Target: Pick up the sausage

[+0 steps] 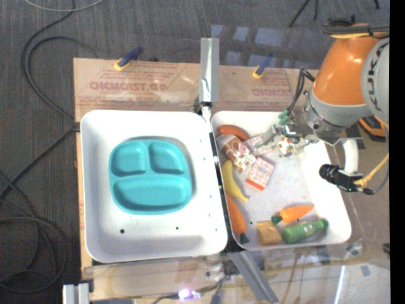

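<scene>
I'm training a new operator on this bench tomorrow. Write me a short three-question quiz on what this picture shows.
1. True or false: the brown-red sausage lies in the teal three-compartment tray.
2. Which bin holds the toy food items? A) left white bin B) right white bin
3. Fill in: the green bottle lies just below the orange ____.

Key:
1. False; it lies at the right bin's upper-left corner.
2. B.
3. Carrot.

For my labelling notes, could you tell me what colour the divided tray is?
Turquoise; the divided tray shows in the camera view.
</scene>
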Controlling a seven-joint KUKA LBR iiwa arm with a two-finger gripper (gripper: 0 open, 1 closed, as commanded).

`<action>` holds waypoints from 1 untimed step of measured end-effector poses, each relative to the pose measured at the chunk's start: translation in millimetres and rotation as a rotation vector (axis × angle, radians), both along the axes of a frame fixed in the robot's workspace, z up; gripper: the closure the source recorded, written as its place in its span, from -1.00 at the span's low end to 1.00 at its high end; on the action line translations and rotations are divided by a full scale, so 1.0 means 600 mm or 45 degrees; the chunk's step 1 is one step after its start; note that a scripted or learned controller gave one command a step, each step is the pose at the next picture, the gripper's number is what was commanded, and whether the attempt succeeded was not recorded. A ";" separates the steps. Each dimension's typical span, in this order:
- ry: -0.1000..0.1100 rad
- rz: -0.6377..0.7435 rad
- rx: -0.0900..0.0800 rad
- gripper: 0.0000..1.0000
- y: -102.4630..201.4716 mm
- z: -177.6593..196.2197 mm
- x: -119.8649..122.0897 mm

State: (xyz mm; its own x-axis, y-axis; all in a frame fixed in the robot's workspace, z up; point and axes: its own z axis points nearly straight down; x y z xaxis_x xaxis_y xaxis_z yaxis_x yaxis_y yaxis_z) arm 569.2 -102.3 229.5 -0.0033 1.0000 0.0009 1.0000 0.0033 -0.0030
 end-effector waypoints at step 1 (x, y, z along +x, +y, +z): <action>0.000 0.074 -0.003 -1.00 0.044 -0.078 0.132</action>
State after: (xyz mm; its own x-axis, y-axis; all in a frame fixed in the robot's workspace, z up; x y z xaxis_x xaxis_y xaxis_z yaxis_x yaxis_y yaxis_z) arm 648.3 -76.1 182.7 -0.0611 0.9981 -0.0011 0.9981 0.0611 -0.0033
